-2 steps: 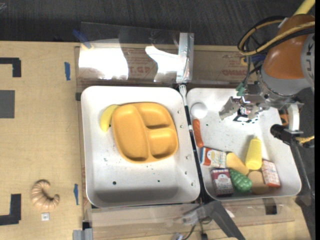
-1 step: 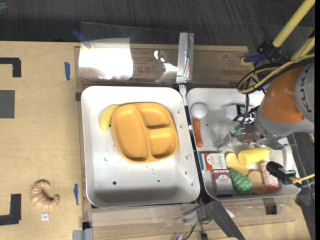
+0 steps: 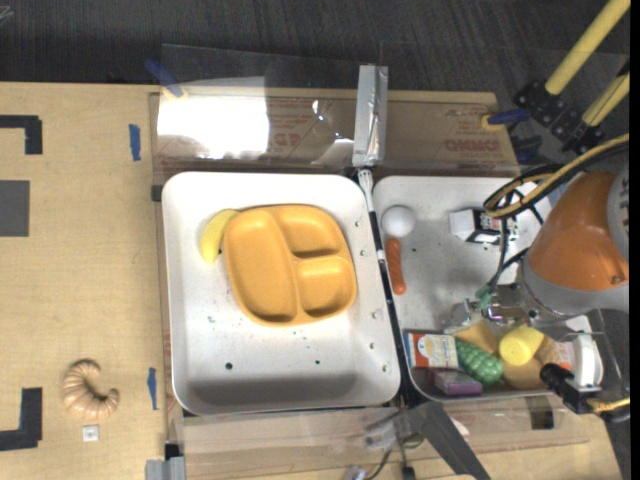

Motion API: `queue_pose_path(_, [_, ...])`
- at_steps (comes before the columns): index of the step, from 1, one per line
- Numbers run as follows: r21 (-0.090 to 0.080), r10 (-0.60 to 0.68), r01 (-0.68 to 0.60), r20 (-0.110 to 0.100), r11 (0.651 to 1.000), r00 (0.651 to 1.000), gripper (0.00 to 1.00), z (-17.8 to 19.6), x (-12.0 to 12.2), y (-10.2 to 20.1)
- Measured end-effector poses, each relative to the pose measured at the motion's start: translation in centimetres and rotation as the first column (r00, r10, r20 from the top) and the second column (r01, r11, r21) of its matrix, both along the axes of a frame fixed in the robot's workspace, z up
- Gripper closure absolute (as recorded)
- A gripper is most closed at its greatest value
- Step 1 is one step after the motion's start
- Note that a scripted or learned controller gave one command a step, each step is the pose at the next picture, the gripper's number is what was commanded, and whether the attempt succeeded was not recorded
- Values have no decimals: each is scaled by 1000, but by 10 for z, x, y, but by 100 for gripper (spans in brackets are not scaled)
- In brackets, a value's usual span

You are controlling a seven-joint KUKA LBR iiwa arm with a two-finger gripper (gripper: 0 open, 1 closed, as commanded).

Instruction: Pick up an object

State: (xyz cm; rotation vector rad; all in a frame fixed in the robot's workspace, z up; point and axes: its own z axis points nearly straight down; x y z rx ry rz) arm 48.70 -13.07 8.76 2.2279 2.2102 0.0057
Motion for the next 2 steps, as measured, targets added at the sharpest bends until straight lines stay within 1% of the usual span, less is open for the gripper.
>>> queue_pose_path(1, [-1, -1, 1, 2, 1000, 1000, 100, 10, 0, 0])
queue_pose_path(2, [2, -193, 193, -5, 981, 981, 100, 163, -7, 89])
